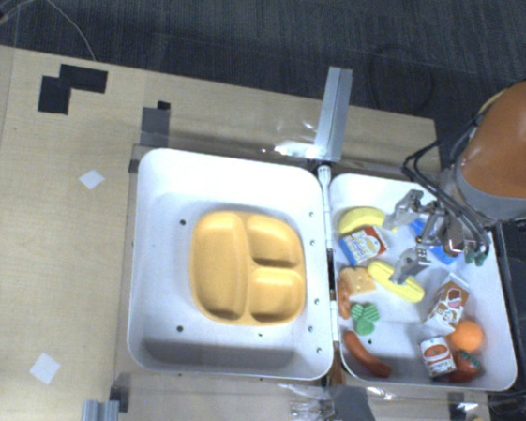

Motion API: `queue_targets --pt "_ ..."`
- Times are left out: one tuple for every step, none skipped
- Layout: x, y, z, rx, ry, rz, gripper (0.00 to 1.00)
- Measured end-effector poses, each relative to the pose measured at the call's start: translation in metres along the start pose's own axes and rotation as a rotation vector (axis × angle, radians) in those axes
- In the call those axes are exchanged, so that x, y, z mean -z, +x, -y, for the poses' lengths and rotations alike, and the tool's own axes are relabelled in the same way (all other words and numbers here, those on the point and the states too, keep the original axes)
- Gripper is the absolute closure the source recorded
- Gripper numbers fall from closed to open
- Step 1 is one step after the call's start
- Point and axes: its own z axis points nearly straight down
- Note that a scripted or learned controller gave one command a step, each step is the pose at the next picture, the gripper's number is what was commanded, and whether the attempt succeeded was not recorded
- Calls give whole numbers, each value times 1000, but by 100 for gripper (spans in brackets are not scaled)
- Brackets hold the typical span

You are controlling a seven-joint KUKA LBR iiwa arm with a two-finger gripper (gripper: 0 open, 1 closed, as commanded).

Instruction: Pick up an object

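Observation:
My gripper point(411, 237) hangs over the upper middle of the right bin point(505, 322), its two grey fingers spread open with nothing between them. One fingertip is near the banana point(361, 218); the other is just above a yellow toy point(396, 281). A blue object point(442, 252) lies partly hidden under the wrist. Around them lie a blue and red packet point(363, 245), a tan bread piece point(356, 281), a green vegetable point(364, 314), a red sausage point(366, 355), a white carton point(447, 306), an orange point(466, 334) and a small can point(435, 355).
The left bin point(157, 268) holds a yellow divided tray point(245, 265). A metal post point(333, 118) rises behind the wall between the bins. The arm's orange band point(515, 149) looms over the right bin's far right corner.

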Motion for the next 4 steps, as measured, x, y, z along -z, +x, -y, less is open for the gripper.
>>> queue_targets --pt "-99 41 -6 -237 1 10 0" --pt "-103 90 18 51 4 18 0" --pt "-8 84 -38 -154 -1 6 0" --pt "1 82 -38 -151 -1 10 100"
